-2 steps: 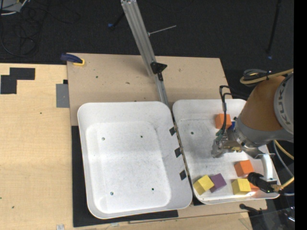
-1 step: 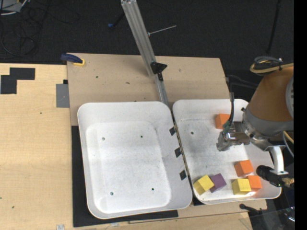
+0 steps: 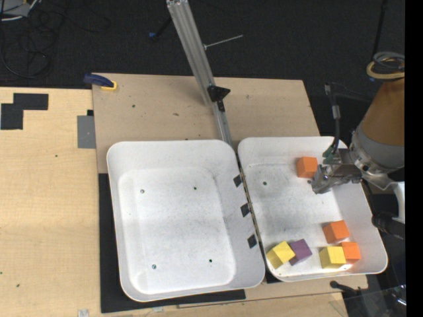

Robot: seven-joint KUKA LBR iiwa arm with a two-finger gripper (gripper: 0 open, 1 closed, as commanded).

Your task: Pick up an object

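Plainly, the matter turned on the orange cube (image 3: 306,167) lying just to the left of the gripper (image 3: 322,179), toward the middle divider between the 2 bins, and a shade nearer the right bin's (image 3: 285,148) far edge. The cube had no long axis to speak of; its faces sat roughly square to the bin's edges, so any approach looked about equal. The single arm (image 3: 382,127) reached in over the right edge of that bin, and its gripper hung low over the floor beside the cube, close to touching it, though whether it touched I could not tell. From where I stood I could not tell whether the pincer was spread or pressed together; nothing showed between its tips. The cube rested on the bin floor in the far half of the right bin. 5 other blocks lay well apart, along the near edge.
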